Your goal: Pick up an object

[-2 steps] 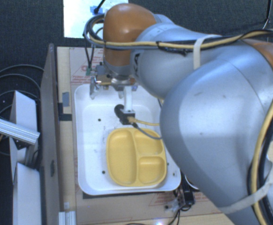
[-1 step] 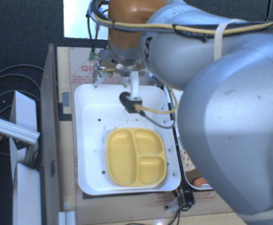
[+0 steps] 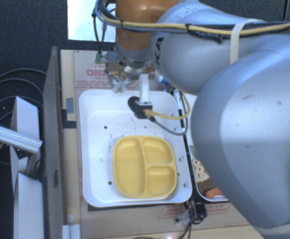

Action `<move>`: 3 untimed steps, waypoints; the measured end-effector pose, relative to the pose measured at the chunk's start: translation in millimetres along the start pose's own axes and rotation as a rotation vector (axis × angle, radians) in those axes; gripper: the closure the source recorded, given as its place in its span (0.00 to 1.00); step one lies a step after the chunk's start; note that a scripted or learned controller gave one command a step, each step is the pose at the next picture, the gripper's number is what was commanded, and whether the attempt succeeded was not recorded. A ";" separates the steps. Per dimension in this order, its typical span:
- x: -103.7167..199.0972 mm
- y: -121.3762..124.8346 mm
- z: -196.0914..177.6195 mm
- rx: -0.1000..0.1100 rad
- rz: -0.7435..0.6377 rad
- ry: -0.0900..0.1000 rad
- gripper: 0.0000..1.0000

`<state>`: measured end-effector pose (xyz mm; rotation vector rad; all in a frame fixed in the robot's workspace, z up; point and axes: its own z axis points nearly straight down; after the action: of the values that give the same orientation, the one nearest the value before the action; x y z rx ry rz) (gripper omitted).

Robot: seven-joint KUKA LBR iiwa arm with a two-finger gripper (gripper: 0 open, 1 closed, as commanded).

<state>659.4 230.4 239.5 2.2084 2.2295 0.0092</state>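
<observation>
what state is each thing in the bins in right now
yellow divided plate: right side up, flat on the bin floor, all three compartments bare
left bin: holds the plate at its near end
right bin: mostly hidden by the arm, an orange thing lies at its near end
end effector: over the far edge of the left bin, away from the plate

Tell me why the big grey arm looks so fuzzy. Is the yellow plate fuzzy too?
Camera view: the arm is very close to the lens, so it looks huge and soft; the plate is sharper, with clear edges and dividers; the white bin is evenly lit, with no strong glare.
</observation>
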 end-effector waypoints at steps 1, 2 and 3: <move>0.0 -0.2 0.6 0.001 -0.001 0.000 0.00; -38.6 6.2 117.0 0.015 0.012 -0.006 0.00; 7.6 4.0 -35.2 -0.011 0.000 0.006 0.00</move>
<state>663.1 238.0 274.7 2.2066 2.2265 0.0289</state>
